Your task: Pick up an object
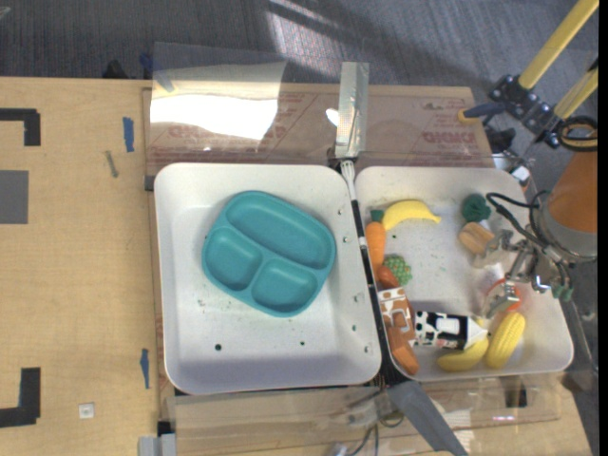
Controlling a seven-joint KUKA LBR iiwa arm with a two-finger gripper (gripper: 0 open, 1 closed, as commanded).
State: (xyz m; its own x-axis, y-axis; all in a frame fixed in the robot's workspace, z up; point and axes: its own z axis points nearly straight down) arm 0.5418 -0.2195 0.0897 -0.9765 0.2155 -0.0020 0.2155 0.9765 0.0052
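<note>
My gripper (516, 275) hangs low over the right side of the right bin (556, 354), at the end of the grey arm with its orange band (579, 202). Just under it lies a small red and white toy (502, 298), partly hidden by the gripper. A yellow corn cob (506, 336) lies just in front of that. A tan block (475, 238) and a dark green toy (475, 207) sit just left of and behind the gripper. I cannot see anything held.
The right bin also holds a banana (409, 214), a carrot (376, 241), a green leafy toy (397, 270), a black and white cow (444, 329) and a second banana (464, 357). A teal divided plate (270, 252) lies in the left bin (190, 350).
</note>
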